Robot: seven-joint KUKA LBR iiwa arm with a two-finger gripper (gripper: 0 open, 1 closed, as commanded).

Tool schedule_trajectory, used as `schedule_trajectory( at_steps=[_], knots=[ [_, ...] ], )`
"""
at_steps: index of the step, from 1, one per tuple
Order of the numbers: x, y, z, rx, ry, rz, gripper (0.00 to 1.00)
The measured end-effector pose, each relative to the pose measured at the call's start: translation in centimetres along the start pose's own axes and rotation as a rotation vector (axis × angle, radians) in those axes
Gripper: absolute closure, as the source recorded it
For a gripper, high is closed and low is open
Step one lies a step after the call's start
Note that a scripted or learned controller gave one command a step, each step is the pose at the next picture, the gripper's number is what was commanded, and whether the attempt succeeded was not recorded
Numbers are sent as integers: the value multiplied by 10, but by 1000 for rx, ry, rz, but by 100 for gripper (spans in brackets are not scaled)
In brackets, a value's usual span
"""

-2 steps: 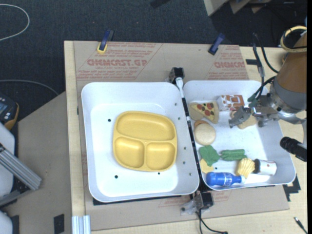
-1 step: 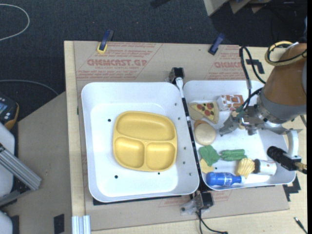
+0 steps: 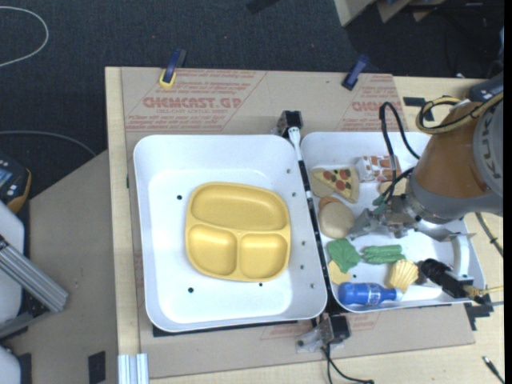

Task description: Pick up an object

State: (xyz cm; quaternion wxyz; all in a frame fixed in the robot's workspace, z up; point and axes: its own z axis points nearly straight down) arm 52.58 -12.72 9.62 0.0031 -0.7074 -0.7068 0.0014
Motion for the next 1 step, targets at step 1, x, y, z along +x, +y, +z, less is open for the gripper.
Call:
schedule_trajectory(
  at_steps=[1],
  knots=[
    [1, 0, 12, -2, -1, -1, 0]
  ],
)
